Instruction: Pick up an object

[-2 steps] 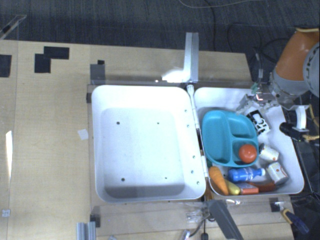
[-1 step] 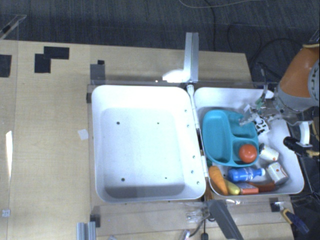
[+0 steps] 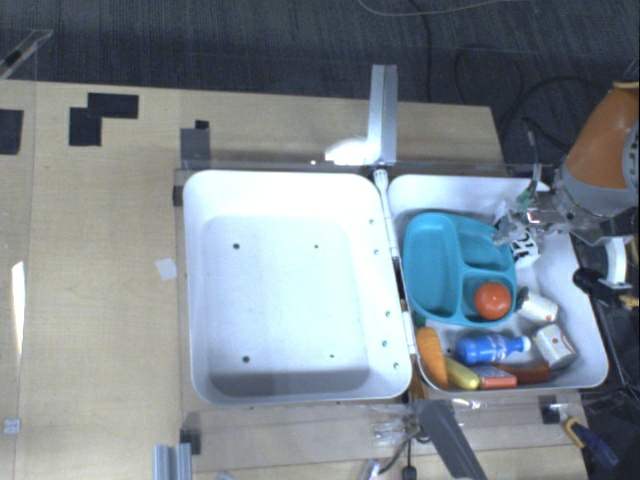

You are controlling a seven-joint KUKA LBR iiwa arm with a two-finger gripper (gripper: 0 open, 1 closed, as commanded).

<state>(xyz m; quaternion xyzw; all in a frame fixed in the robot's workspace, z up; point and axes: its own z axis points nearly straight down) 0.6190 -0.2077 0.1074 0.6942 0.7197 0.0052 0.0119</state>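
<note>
Objects crowd my right-hand white bin: a teal divided plastic tray cradling an orange ball, a blue bottle just below. My gripper hovers at the tray's upper right edge.

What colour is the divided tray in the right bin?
The divided tray is turquoise blue, with an orange ball in one compartment; the camera view shows it clearly.

One fixed camera looks down at a slant on the bench and both bins.
</note>
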